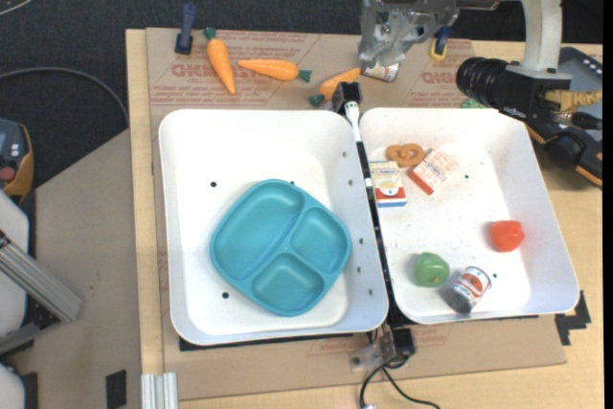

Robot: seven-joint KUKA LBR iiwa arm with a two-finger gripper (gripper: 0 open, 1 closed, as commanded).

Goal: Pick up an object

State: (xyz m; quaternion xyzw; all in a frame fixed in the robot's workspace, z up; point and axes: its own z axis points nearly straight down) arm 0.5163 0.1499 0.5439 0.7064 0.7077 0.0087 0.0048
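My gripper hangs above the cardboard behind the two bins, near the back left corner of the right bin. That bin holds a pretzel, a red and white packet, a small carton, a red tomato, a green apple and a can lying on its side. All of them lie well in front of the gripper. A small pale shape shows at the gripper's tip, and I cannot make out what it is.
A teal divided plate fills the middle of the left bin. Three toy carrots and a blue object lie on the cardboard behind the bins.
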